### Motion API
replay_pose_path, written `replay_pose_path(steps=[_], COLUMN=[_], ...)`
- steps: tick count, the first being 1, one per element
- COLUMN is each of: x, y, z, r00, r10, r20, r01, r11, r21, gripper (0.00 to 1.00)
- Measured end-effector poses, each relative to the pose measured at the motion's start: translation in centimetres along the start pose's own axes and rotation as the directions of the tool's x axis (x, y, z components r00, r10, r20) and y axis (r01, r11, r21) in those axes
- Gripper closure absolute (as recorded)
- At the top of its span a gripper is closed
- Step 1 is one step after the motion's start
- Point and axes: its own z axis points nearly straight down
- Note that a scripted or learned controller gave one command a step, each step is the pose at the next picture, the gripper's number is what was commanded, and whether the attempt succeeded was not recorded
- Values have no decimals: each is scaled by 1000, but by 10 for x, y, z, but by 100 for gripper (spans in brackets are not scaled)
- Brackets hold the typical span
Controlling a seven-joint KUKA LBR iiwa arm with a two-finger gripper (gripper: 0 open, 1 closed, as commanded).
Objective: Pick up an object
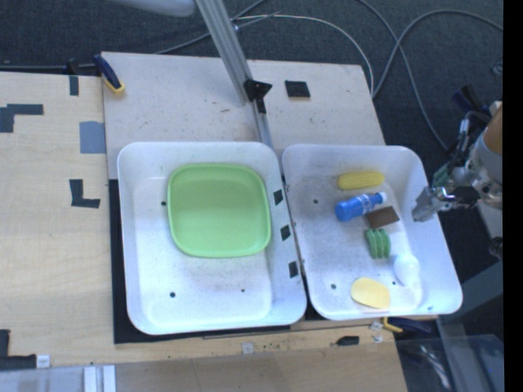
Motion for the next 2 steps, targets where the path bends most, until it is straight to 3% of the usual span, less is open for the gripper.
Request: replay_pose_path(steps=[2], x=[111], y=[28], z=[-6], r00=[1000], r10=[-3], r20=[-2], r01=[3], r11=[1000], r21=[4], gripper=[100])
